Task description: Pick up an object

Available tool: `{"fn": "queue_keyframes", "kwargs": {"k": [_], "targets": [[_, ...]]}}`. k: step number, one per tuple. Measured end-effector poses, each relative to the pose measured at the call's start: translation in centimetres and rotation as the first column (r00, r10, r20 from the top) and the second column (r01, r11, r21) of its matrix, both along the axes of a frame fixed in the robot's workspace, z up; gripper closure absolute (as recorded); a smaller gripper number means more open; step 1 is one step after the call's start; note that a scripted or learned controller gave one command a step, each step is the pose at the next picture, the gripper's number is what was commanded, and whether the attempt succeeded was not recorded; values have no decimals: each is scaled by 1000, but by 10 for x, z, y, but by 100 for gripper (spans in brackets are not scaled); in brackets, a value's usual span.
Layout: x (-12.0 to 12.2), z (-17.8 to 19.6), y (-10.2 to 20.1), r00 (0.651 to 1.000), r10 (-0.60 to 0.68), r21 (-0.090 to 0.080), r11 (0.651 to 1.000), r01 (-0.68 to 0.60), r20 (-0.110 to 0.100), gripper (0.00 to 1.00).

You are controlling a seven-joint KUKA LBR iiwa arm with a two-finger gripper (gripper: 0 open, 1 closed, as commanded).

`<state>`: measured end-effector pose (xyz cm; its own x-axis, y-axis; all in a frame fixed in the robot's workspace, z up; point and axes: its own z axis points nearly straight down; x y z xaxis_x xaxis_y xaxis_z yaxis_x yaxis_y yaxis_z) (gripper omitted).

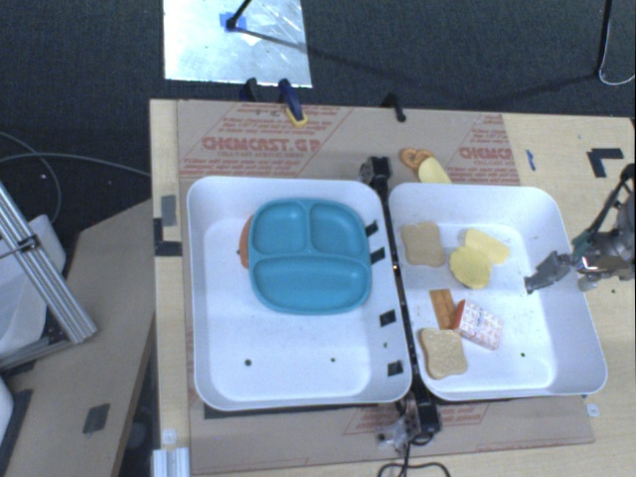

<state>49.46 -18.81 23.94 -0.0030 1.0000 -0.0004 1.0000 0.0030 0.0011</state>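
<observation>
Hovering over the right bin (pixel 571 296), the claw (pixel 542 274) grips nothing visible.

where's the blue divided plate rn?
The blue divided plate lies in the left bin, toward its far half, with something orange peeking from under its left edge. The toy food pieces sit in the right bin.

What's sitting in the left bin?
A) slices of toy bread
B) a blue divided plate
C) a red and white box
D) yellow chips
B: the blue plate lies in the left bin, while the bread, the box and the yellow pieces are all in the right bin.
</observation>
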Motion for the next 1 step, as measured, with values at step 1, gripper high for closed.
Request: {"fn": "queue_keyframes", "kwargs": {"k": [1], "targets": [[14,-57,117,1000,8,4,1000,-8,-3,0]]}}
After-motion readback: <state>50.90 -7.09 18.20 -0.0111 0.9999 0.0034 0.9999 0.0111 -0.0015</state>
